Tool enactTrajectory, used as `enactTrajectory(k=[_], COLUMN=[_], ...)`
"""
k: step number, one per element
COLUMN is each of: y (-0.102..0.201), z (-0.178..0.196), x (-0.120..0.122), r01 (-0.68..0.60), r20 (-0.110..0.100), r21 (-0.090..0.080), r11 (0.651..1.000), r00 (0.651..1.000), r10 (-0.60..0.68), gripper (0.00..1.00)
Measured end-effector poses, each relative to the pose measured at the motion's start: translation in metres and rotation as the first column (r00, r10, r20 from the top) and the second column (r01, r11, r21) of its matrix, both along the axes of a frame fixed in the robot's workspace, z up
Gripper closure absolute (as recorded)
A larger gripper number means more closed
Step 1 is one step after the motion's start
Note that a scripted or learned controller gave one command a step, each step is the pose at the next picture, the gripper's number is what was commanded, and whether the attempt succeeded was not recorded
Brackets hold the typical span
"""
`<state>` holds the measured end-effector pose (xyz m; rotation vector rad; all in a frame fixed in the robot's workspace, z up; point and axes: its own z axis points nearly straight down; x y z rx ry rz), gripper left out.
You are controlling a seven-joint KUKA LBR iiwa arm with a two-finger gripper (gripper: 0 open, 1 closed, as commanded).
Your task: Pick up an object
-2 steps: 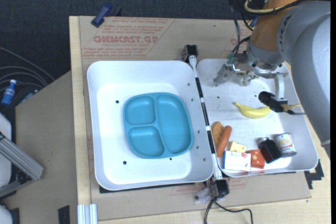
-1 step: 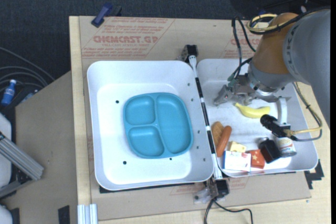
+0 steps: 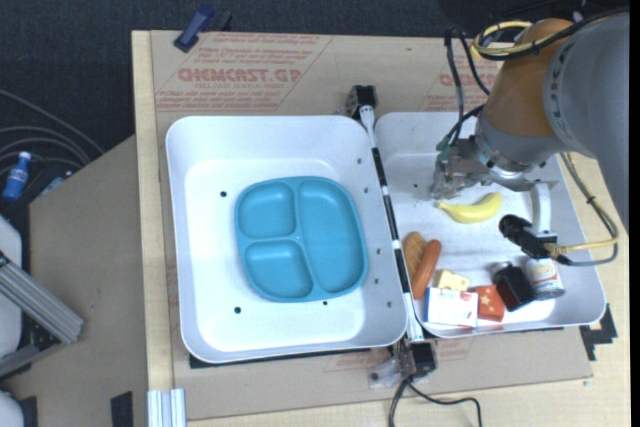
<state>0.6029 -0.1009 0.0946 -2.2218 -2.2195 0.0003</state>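
1. The bench (image 3: 160, 115) under me is the biggest thing here, a board with red printed lettering along its far side, and it bears both bins.
2. The left bin (image 3: 200, 165) is a shallow white tray with rounded corners, touching its neighbour along the middle seam.
3. The right bin (image 3: 410, 140) sits just beside it; most of the loose things lie in its near half.
4. My arm (image 3: 580, 85) comes in from the right, grey, with the orange band (image 3: 520, 85) above the wrist, and it hangs over the far part of the right bin.
5. A blue divided plate (image 3: 300, 237) lies flat in the middle of the left bin, three compartments facing up.
6. My pincer (image 3: 452, 177) points down into the right bin, just above and left of the banana. I cannot tell how it stands, released or clenched, and I see nothing gripped in it.
7. The banana (image 3: 472, 208), yellow and curved, lies on the bin floor right below my wrist.
8. A hot dog (image 3: 422, 263) lies near the seam, on the left side of the right bin.
9. A white and red carton (image 3: 452, 307) rests at the near edge, touching the hot dog's end.
10. A small can (image 3: 545, 277) stands near the right wall, with dark items beside it that I cannot identify.
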Motion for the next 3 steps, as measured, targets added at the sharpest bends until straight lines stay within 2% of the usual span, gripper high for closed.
enactTrajectory(k=[1, 2, 3], y=[0.000, 0.007, 0.004], z=[0.000, -0.010, -0.010], x=[0.000, 0.064, -0.005], r01=[0.000, -0.003, -0.001], r20=[0.000, 0.001, -0.002], r21=[0.000, -0.001, 0.000], r11=[1.000, 1.000, 1.000], r00=[1.000, 1.000, 1.000], r10=[0.000, 0.003, 0.001], gripper=[0.00, 0.00, 0.00])
